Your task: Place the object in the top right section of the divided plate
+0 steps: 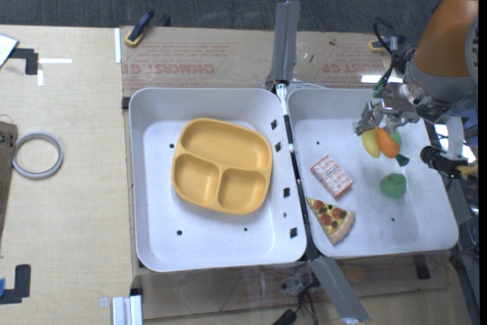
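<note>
Wooden bench (68, 240) bears white bins (152, 240).

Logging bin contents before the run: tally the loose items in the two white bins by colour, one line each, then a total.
Yellow: 2, the yellow divided plastic plate and a yellow banana-shaped toy
Orange: 1, the orange carrot-shaped toy
Green: 1, the green rounded toy
Red and white: 1, the small printed box
Tan and red: 1, the toy pizza slice
Total: 6

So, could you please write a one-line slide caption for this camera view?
KUKA gripper over the right bin beside toy banana and carrot; yellow divided plate waits in the left bin.
</note>
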`<action>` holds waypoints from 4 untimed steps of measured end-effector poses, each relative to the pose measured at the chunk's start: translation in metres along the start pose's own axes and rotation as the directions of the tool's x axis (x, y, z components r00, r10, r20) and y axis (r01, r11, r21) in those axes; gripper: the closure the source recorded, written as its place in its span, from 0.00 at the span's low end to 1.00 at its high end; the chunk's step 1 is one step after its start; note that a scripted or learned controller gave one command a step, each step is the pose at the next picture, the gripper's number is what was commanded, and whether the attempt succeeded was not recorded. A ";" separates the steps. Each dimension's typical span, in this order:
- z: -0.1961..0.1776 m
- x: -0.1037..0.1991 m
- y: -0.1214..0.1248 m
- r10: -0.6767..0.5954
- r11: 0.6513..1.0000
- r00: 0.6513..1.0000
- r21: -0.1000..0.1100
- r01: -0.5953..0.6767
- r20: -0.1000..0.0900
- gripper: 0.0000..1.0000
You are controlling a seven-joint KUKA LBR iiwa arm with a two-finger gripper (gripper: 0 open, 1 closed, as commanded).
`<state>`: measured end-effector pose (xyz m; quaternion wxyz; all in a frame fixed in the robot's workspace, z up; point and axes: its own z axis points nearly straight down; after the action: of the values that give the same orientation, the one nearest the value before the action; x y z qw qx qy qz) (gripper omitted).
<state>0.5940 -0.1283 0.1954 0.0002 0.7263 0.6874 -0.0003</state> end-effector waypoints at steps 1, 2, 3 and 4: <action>0.004 0.051 -0.030 -0.345 0.939 0.939 0.002 0.345 -0.001 1.00; 0.005 0.114 -0.075 -0.514 0.858 0.858 0.001 0.514 -0.001 1.00; 0.004 0.189 -0.109 -0.644 0.765 0.765 0.002 0.644 -0.001 1.00; 0.005 0.146 -0.081 -0.436 0.900 0.900 0.002 0.436 0.000 1.00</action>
<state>0.5207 0.0220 0.1904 -0.0003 0.5542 0.8324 -0.0013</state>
